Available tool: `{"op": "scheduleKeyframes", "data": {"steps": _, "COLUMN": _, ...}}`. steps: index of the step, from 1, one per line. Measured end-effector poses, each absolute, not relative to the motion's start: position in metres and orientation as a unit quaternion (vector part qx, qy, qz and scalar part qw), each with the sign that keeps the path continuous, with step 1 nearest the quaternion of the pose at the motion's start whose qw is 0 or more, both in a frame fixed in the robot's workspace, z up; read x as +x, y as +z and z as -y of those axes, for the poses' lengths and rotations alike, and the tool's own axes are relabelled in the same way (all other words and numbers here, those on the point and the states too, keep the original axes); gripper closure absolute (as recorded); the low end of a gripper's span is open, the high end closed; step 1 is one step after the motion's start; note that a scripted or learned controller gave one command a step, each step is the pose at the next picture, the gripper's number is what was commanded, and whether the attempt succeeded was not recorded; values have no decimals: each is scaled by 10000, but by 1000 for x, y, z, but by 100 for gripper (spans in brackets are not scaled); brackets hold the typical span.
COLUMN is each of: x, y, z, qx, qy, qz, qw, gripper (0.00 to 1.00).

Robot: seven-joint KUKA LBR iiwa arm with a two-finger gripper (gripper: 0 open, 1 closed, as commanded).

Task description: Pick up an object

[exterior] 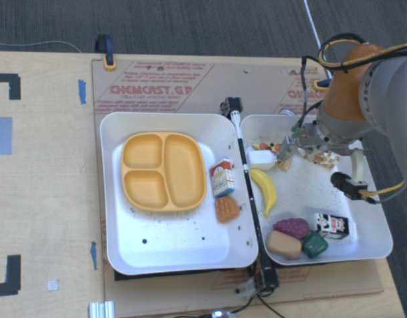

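The arm enters from the right of the camera view and places the claw point(286, 152) low over the upper part of the right bin point(379, 234). The claw state cannot be determined at this angle.

Nearest candidate objects: a small white block point(261, 156) lies just to the left of the claw, and a banana point(265, 189) lies below and to the left of it. The banana is yellow, smooth and curved; its long axis runs from upper left to lower right, roughly parallel to the bin divider. Small mixed items point(323, 156) sit just to the right of the claw, too small to identify.

Further objects occupy the lower end of the same bin, well apart from the claw: a purple grape cluster point(292, 227) with a bumpy surface, a tan rounded piece point(284, 244), a dark green piece point(315, 245) and a black-and-white item point(333, 224).

The left bin point(117, 244) holds a yellow three-compartment plate point(164, 171), a small printed carton point(222, 179) and an orange-brown textured piece point(227, 209).

Assessment: the white block or the banana calls for the shortest move, to the left.
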State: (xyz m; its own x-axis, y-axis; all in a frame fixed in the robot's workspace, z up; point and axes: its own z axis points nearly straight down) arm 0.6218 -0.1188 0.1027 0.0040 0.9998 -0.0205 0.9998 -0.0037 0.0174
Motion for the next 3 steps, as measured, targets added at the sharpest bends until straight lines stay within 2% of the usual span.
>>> {"op": "scheduleKeyframes", "data": {"steps": 1, "x": 634, "y": 91, "z": 141, "qx": 7075, "qy": -22, "qz": -7068, "qw": 12, "gripper": 0}}
{"op": "scheduleKeyframes", "data": {"steps": 2, "x": 649, "y": 88, "z": 140, "qx": 7094, "qy": -182, "qz": -7044, "qw": -143, "gripper": 0}}
{"op": "scheduleKeyframes", "data": {"steps": 3, "x": 649, "y": 98, "z": 137, "qx": 7065, "qy": -187, "qz": -7073, "qw": -154, "gripper": 100}}
